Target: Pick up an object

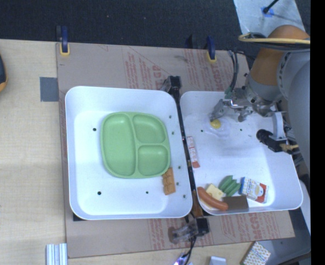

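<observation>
The gripper (pixel 222 115) hangs low over the right bin (pixel 236 153), grip state I cannot tell, apparently reaching for the small yellow piece (pixel 216 124) just below it; next, descend and pinch.

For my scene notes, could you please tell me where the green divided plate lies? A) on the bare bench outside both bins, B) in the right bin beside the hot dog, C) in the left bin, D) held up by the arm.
C: the green divided plate lies flat in the middle of the left bin, apart from the arm.
</observation>
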Robot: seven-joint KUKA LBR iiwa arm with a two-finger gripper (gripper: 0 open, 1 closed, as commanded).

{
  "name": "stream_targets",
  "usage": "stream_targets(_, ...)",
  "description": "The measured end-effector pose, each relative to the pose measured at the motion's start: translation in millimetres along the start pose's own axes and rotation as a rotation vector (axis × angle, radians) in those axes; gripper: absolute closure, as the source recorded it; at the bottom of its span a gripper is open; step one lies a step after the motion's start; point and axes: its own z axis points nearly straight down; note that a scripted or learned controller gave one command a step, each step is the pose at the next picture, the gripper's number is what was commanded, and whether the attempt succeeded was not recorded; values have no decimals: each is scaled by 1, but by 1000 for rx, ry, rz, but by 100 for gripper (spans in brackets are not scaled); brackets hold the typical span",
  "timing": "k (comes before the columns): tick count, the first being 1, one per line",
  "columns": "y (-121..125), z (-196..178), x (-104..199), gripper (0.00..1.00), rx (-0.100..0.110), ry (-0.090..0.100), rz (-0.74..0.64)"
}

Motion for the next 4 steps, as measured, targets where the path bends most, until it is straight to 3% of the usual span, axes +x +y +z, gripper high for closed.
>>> stream_targets(1, -2, -11, 0, 100, 6, 0, -4)
stream_targets(2, -2, -10, 0, 0, 8, 1, -6)
stream_targets(3, -63, -38, -4, 0, 10, 2, 4)
stream_targets(4, -148, -44, 24, 0, 15, 5, 5)
